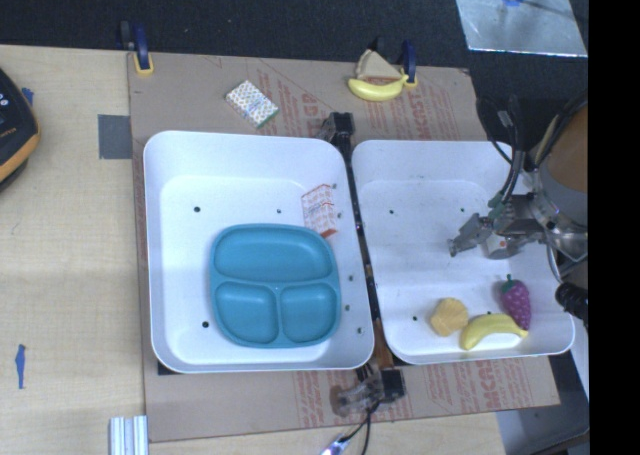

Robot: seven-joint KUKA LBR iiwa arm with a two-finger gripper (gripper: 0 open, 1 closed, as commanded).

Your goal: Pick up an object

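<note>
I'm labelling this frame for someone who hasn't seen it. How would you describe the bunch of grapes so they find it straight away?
Start at the right-hand white bin and go to its near right corner, where three toy foods cluster. The grapes are the small dark purple bunch with a green stem, just above the yellow banana; both neighbours are yellow.

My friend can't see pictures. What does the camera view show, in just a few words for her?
A robot arm's end effector hangs over the right white bin, above a yellow lump, a toy banana and purple toy grapes near its front edge. The left white bin holds a blue divided plate and a small packet.
</note>
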